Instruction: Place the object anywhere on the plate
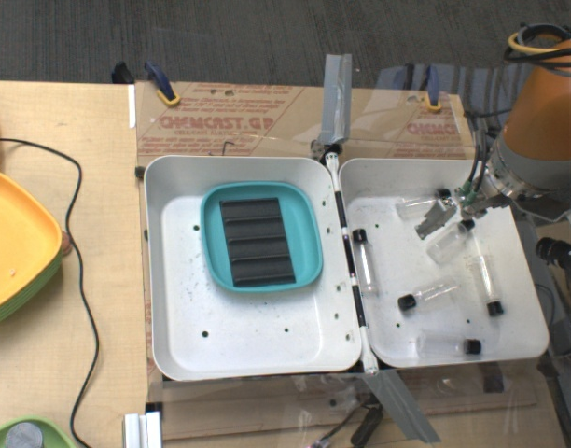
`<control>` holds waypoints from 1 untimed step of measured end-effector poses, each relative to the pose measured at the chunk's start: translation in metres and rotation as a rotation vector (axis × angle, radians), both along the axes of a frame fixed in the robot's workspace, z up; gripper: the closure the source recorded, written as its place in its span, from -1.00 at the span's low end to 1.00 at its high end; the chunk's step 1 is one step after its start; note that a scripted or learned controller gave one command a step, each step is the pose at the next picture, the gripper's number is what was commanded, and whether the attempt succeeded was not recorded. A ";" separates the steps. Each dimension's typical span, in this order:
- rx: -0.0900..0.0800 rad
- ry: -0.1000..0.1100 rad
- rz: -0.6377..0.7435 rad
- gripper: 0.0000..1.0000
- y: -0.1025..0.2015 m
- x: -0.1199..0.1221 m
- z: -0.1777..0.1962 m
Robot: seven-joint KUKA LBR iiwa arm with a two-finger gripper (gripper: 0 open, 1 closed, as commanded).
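- The objects are clear plastic tubes with black caps, scattered in the right bin (537, 334).
- One tube (427, 296) lies near the bin's middle, its black cap at its left end; it sits below and a little left of the gripper (437, 220), apart from it.
- Another tube (483, 286) lies roughly upright in the view, cap at its lower end, down and to the right of the gripper.
- A third tube (362, 259) lies along the bin's left wall, cap at the top.
- A lone black cap or short piece (472, 346) rests near the bin's front edge.
- Clear pieces lie just beside the gripper, too transparent to make out.
- The gripper hangs over the upper middle of the right bin, its grey fingers slanting down-left; whether they are spread or closed cannot be told, and no tube is seen between them.
- The arm (542, 124), orange above grey, comes in from the right.
- The plate (308, 241) is teal, with a dark ribbed inset, and sits in the left bin (174, 325).
- Both bins rest on the surface (62, 119), brown cardboard behind them.
- A yellow dish (20, 241) and a black cable (80, 250) lie at far left.
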State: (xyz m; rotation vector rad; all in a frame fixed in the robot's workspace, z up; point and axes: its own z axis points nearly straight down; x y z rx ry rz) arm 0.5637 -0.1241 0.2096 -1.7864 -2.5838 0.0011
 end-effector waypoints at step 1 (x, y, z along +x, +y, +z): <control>-0.002 0.000 -0.154 -1.00 -0.048 -0.013 0.173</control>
